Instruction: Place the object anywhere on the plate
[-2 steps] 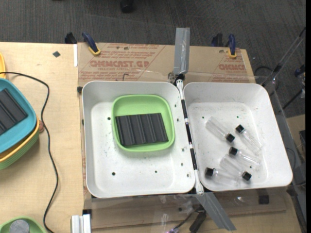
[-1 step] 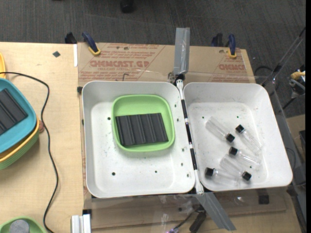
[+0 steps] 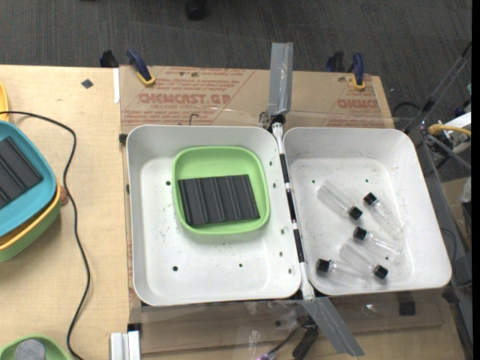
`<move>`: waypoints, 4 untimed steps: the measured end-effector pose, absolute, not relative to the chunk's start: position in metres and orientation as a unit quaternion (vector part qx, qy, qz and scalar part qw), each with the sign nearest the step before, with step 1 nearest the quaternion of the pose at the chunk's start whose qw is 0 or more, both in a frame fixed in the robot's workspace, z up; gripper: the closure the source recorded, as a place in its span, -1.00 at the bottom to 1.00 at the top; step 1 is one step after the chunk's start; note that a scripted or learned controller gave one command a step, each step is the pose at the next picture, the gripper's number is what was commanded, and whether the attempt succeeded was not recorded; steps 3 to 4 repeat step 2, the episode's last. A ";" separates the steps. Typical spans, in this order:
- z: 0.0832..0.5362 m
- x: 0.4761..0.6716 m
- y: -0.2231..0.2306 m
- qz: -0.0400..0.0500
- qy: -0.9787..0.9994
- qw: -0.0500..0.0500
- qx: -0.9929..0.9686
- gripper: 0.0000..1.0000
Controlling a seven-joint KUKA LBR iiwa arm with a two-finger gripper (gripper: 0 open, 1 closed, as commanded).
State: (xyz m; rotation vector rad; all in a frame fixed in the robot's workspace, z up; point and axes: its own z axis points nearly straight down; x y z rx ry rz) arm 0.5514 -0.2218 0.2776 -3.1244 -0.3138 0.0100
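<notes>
A green square plate (image 3: 221, 165) sits in the left white bin (image 3: 150, 268), toward its back, with a dark ribbed pad (image 3: 218, 199) lying on it. In the right white bin (image 3: 420, 201) lie several clear plastic tubes with black caps: one near the middle (image 3: 340, 201), one further right (image 3: 381, 208), and others toward the front (image 3: 375, 243), (image 3: 345, 270).
Brown cardboard (image 3: 225, 96) lies under and behind the bins, held by blue clamps (image 3: 139, 66). A stack of teal and yellow trays (image 3: 22, 193) stands on the wooden bench at left, with a black cable (image 3: 75, 201) running past it.
</notes>
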 end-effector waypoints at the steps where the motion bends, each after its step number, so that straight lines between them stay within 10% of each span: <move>1: 0.270 0.544 -0.222 0.003 -0.099 0.001 -0.995 -1.00; 4: 0.260 0.533 -0.222 0.003 -0.099 0.001 -0.995 -1.00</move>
